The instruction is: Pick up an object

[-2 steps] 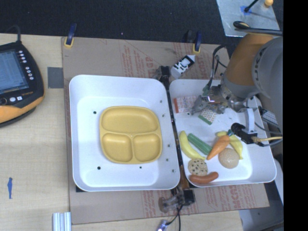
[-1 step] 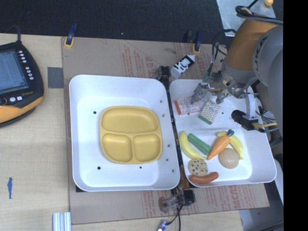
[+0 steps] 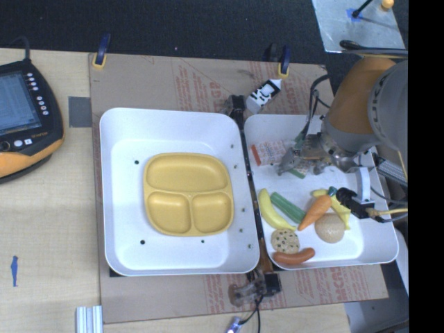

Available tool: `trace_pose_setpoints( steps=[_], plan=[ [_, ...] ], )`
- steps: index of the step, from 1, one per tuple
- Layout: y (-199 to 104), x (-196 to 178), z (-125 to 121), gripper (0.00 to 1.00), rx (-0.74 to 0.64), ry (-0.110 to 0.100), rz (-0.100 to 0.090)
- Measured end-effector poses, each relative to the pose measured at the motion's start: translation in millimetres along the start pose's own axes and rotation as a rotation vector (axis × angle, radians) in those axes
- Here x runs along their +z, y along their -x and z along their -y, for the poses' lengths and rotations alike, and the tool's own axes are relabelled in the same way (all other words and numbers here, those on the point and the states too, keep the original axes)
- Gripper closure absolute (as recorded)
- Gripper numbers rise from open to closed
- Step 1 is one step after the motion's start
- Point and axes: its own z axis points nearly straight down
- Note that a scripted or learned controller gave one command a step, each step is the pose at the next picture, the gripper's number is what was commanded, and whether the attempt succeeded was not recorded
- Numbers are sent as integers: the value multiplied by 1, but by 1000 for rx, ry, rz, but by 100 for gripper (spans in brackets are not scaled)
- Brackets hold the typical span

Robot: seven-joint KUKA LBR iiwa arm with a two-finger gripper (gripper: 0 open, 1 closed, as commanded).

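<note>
Reaching in from the right of the frame, the grey arm (image 3: 378, 113) with its orange band lowers its pincer (image 3: 300, 159) into the upper part of the right bin (image 3: 378, 252); whether the pincer is spread or pressed together cannot be told from this angle, and nothing can be seen between its tips. Just below and left of it a small card with red print (image 3: 263, 151) lies on the bin floor. The toy foods crowd the lower half of this bin: a yellow banana (image 3: 272, 212) along the left wall, a green pod (image 3: 286, 207) beside it, an orange carrot (image 3: 316, 211) leaning to the right of that, a round beige piece (image 3: 329, 229) under the carrot, a speckled cookie (image 3: 285, 241) and a reddish sausage (image 3: 294, 257) near the bottom rim. The left bin (image 3: 118, 186) holds a yellow three-compartment plate (image 3: 188, 192) at its centre. Both bins sit on a cardboard sheet (image 3: 173, 82) over the wooden worktop (image 3: 41, 255), with a teach pendant (image 3: 26, 116) at the left edge of the frame.
</note>
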Motion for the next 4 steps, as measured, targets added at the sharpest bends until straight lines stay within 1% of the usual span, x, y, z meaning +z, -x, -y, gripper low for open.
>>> trace_pose_setpoints(
  steps=[1, 2, 3, 4],
  plan=[
    [18, -108, -51, 0, 1, 7, 0],
    [1, 1, 11, 0, 0, -3, -2],
    [22, -1, -51, 0, 2, 4, -2],
    [-45, -103, -51, 0, 1, 8, -3]
  ],
)
